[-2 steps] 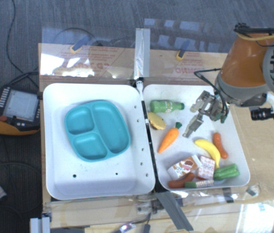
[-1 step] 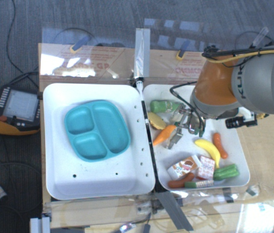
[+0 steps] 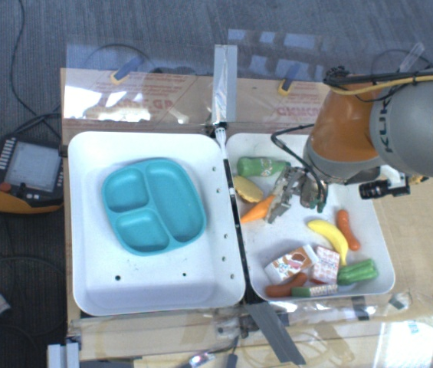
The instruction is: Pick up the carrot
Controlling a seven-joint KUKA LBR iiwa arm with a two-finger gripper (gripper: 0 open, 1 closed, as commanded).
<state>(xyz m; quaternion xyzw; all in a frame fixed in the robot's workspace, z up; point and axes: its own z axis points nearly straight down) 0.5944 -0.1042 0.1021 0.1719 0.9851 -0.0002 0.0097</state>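
I see the grey arm's two-finger gripper (image 3: 283, 198) low in the right white bin (image 3: 377, 240), its metal fingers (image 3: 280, 193) touching the small orange carrot (image 3: 254, 211), with the blue plastic tray (image 3: 154, 204) in the left white bin (image 3: 93, 267).

Dark grey carpet (image 3: 162, 14), loose black cables (image 3: 1, 6)

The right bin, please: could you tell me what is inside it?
The right bin holds a carrot, green bottle, banana, green pepper, small cartons and sausages. The gripper and arm cover whatever lies beneath them.
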